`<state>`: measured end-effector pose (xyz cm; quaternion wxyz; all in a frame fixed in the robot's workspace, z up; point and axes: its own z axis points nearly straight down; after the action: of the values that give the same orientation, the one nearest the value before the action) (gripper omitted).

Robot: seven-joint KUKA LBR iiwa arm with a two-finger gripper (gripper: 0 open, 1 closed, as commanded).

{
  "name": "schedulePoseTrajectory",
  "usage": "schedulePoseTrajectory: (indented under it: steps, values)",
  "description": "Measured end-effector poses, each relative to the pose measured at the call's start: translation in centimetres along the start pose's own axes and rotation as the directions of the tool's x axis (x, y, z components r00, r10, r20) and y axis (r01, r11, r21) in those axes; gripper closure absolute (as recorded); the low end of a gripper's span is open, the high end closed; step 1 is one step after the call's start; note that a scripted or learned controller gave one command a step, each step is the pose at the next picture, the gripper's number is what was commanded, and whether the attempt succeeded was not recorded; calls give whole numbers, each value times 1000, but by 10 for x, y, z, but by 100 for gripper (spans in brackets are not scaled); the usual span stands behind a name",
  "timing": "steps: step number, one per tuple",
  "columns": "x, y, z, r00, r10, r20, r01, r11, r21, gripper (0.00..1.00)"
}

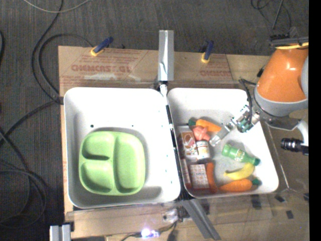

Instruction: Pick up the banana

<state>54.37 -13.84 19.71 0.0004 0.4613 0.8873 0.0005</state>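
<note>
We see banana (241, 172) low in right bin (220, 97), green bottle (238, 153) above it, divided green tray (113, 161) in left bin (75, 134), end effector (244, 123) state unclear, labels unreadable.

I see the banana (241, 172), yellow and gently curved, lying flat on the floor of the right-hand bin (210, 97), close to that bin's near right corner. Its ends turn upward in my view, and its lower edge touches an orange carrot (235, 186), with a green bottle (239, 153) just above it.
</note>
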Motion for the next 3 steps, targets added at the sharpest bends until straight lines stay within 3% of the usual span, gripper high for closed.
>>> schedulePoseTrajectory:
  steps: [1,2,3]
  values:
    - [-14,-80,67,998,-69,-1,69,998,3,0]
    - [29,-51,98,990,-141,3,141,990,1,0]
    - [30,-49,91,990,-141,1,141,990,-3,100]
